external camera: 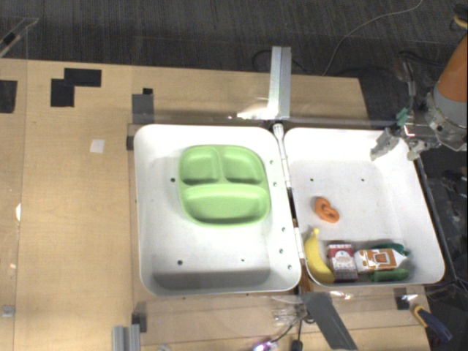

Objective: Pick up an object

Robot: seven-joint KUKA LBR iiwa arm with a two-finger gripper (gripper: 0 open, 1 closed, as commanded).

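I see the tool at the upper right corner of the right bin, hanging over the bin's far rim where the arm comes in from the right. Two pale fingers show, spread apart, with nothing between them, so I read the tool as open and empty.

The things I could pick lie well apart from it, toward the near side of the right bin. A small orange piece sits by itself near the bin's middle, a little left of centre. Along the near wall, a banana curves up by the left corner, and just beside it to the right lies a dark red packet, then a brown and white carton with a green item against its near edge.

In the left bin a green divided tray lies flat, with three compartments facing up. Both bins rest side by side on the wooden worktop.
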